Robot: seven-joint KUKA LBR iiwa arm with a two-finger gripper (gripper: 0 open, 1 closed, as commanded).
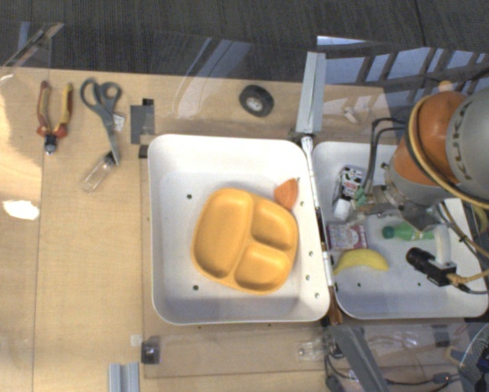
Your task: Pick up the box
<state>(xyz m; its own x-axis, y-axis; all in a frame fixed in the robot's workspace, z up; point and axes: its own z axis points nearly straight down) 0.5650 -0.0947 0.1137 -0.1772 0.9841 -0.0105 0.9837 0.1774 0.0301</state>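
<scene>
Counter: a pale wooden counter (81, 284) is carrying two shallow white bins side by side.
Left bin: the left white bin (171, 292) is holding a yellow-orange plastic tray with three compartments (246, 239), lying roughly in the middle. A small orange rounded object (286, 191) is sitting just beside the tray's upper right corner, near the bin's right wall.
Right bin: the right white bin (407, 300) is holding several small things under the arm.
Box: a small flat pinkish box with a printed face (347, 236) is lying flat near the left wall of the right bin, just above a yellow banana-shaped object (362, 260). Its print is too small to read.
Other items in right bin: a small white package with dark and coloured printing (350, 182) is standing near the upper left, its writing unreadable; a green cylindrical object (402, 232) is lying to the right of the box.
Arm: the grey arm with its orange band (440, 137) is reaching in from the right over the right bin.
Hand: the hand (366, 205) is hanging above the upper left part of the right bin, close to the box; its opening cannot be told.
Tools on counter: red-handled pliers (52, 114), grey-handled scissors (105, 113) and a black roll of tape (256, 100) are lying beyond the left bin.
</scene>
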